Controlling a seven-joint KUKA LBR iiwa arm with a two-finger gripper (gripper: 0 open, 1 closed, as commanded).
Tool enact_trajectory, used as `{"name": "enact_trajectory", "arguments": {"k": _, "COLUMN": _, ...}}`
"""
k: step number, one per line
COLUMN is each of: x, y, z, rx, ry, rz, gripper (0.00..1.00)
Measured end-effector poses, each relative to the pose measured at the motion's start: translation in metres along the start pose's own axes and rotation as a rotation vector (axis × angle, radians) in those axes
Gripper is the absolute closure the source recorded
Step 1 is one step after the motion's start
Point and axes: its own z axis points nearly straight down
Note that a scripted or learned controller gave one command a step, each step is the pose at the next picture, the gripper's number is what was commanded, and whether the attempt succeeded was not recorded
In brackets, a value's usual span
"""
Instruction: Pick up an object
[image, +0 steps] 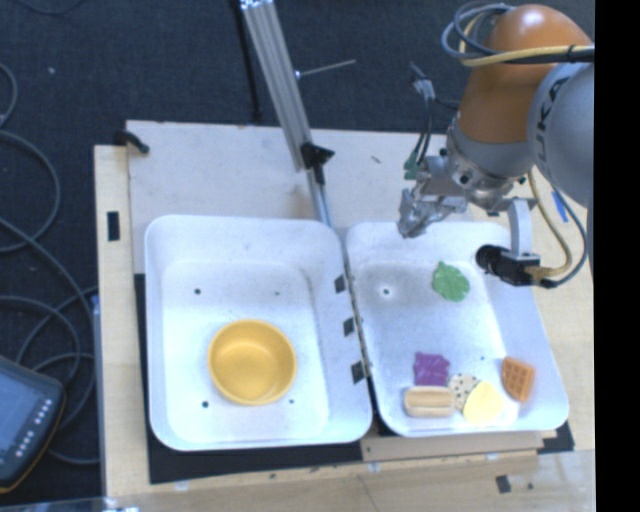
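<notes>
- We are seeing the gripper (413, 222) hovering over the right bin (520, 330) at its 11 o'clock corner; grip state unclear.
- The green lump (451, 281) is lying at the gripper's 5 o'clock.
- The yellow bowl (252, 361) is sitting in the left bin (170, 300).

I saw a crumpled green leafy piece (451, 281) lying alone in the upper part of the right bin, well apart from the rest. Along that bin's near edge I counted a cluster: a purple lumpy block (431, 368), a tan bun-shaped roll (428, 402) just below it, a small speckled cream biscuit (461, 386), a pale yellow wedge (484, 404) and an orange waffle square (517, 378). In the left bin a shallow yellow bowl (252, 361) sat upright.
</notes>
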Motion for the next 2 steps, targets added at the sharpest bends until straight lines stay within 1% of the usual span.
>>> {"name": "enact_trajectory", "arguments": {"k": 2, "x": 0.094, "y": 0.013, "z": 0.010, "rx": 0.000, "ry": -0.001, "rz": 0.001, "gripper": 1.00}}
